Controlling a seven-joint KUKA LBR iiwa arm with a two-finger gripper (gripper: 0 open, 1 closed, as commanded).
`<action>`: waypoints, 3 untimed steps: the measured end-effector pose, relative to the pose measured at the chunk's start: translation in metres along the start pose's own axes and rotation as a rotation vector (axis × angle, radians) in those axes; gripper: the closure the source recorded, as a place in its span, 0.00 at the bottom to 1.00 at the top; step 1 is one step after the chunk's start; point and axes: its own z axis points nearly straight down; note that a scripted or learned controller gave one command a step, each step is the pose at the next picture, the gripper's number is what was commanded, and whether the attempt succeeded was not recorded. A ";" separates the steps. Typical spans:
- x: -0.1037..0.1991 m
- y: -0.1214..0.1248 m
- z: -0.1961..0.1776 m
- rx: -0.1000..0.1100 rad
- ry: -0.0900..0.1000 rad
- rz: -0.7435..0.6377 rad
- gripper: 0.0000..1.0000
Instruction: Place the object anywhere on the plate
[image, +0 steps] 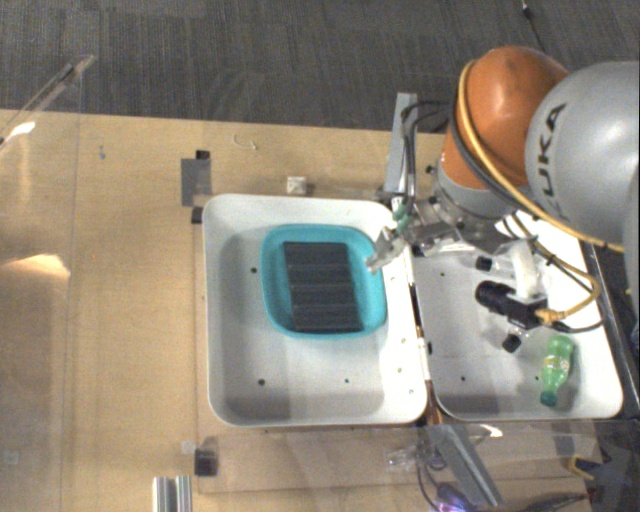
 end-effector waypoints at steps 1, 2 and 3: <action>-0.028 0.050 0.002 0.000 -0.001 -0.015 0.00; 0.010 0.054 0.028 0.001 0.000 0.026 0.00; 0.010 0.054 0.028 0.000 0.000 0.026 0.00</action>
